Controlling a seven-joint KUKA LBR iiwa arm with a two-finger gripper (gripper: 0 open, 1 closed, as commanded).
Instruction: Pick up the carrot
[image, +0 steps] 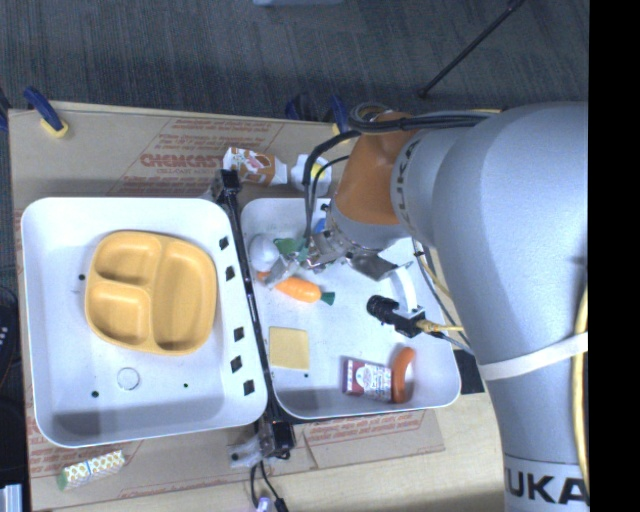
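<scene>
Carrot (298, 291) lies flat on the floor of the right bin (335, 335), in its upper left part, with the orange body pointing left and the green tip to the right. We see nothing gripping it, and by our reading it rests on the bin floor.

The gripper (300, 258) hangs low over the same corner, just above the carrot in the view and very close to it. The slant of the camera keeps us from saying whether the two touch. The wrist and clutter crowd the spot, so we cannot tell whether the gripper is spread or closed.

Neighbours near the gripper:
- white egg-shaped piece (262, 250), just left of it
- green piece (290, 243), hard by it

Well apart from the carrot, lower in the bin:
- cheese slice (289, 347)
- red packet (367, 378)
- sausage (403, 372), touching or just beside the packet

The left bin (50, 300) holds a yellow divided plate (152, 290), which has no part in this.

Progress, as we judge it: the approach is made, with the arm (520, 250) over the correct bin and the gripper beside the target. A secure grasp and the lift are left to do. The pick is not yet done.
</scene>
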